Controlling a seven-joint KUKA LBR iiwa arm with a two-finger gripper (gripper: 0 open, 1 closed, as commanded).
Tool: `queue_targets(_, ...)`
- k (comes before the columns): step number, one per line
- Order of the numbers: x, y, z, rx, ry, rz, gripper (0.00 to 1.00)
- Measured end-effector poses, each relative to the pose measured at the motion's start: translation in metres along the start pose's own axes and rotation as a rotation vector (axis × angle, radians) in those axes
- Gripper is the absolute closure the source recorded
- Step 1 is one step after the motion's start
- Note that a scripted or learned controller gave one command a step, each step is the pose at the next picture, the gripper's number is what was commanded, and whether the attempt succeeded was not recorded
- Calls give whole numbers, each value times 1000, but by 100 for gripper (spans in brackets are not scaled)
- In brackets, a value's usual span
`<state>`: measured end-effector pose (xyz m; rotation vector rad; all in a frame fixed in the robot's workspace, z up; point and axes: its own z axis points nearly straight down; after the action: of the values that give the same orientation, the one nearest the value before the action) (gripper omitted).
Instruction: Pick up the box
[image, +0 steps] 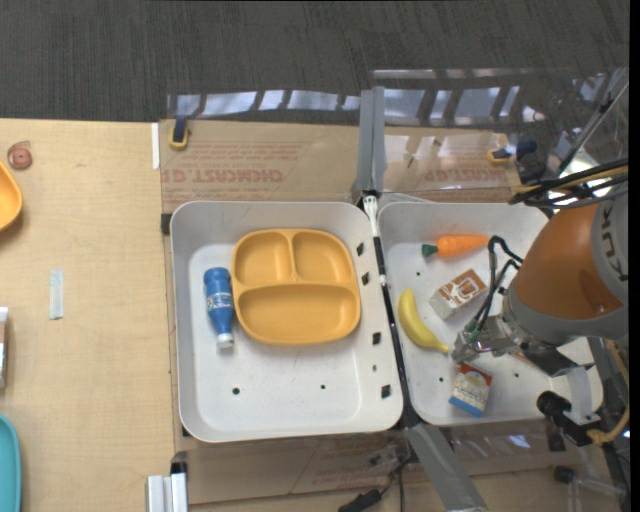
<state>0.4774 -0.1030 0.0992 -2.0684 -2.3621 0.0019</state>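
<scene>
Two bins sit side by side on the bench. In the left bin, a divided plate lies toward the far side, with a bottle just beside it on the left. In the right bin, a carrot lies farthest, a box nearer than it, a banana left of the box, and a carton nearest. The hand is between box and carton.

Yellow plate, blue bottle, orange carrot, seemingly brown-and-white box.
</scene>
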Motion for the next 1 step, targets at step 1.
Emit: queue_targets(1,-15,0,-25,-2,-1,-131,0)
